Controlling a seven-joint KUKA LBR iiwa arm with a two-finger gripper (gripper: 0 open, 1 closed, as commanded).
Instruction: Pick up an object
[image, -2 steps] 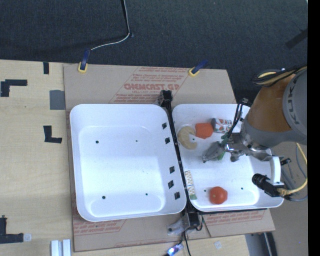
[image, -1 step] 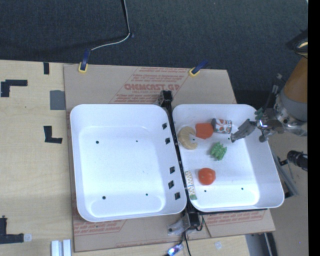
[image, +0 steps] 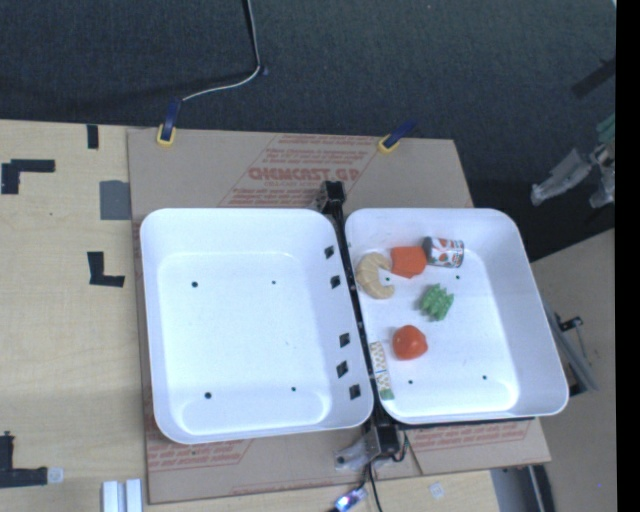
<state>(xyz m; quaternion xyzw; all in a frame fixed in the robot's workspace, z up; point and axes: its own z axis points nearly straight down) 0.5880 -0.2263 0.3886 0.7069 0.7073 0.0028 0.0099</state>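
Observation:
Several small objects lie in the right bin (image: 530, 290). A tan ring-shaped piece (image: 375, 275) rests near the bin's left wall, touching an orange block (image: 407, 261). A small can (image: 444, 252) lies on its side just right of the orange block. Below them sit a green leafy toy (image: 436, 301) and a red rounded toy (image: 409, 342). A slim printed packet (image: 380, 369) leans against the left wall near the front. My gripper (image: 572, 180) hangs at the view's right edge, over the dark floor, outside and above the right bin, well away from every object.
The left bin (image: 240, 320) adjoins the right one along a black clipped seam (image: 345, 300). Both stand on a cardboard sheet (image: 300, 170) on the wooden bench. A cable (image: 250, 60) runs over the dark floor behind.

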